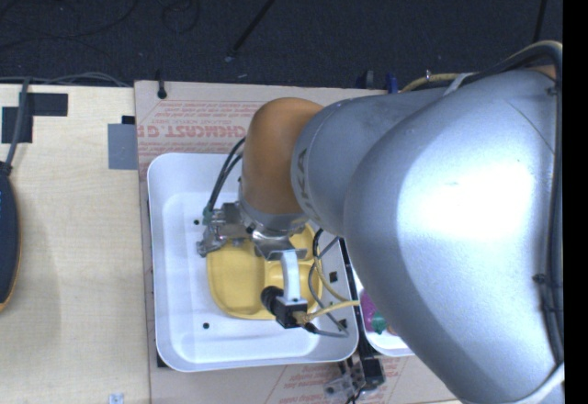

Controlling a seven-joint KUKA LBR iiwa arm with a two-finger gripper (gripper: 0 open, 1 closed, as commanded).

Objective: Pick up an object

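A yellow, rounded object (237,281) lies in the left white bin (179,319), near its middle. The arm comes in from the right, its orange band above the wrist, and the gripper (220,241) hangs low over the yellow object's upper left edge. The wrist body and cables cover the object's right part. Whether anything sits between the gripper's tips is hidden by the wrist.
The big grey arm covers most of the right bin (390,342), where a bit of purple and green (369,312) peeks out. Cardboard (193,122) lies under the bins. A wooden bench top (73,237) spreads to the left.
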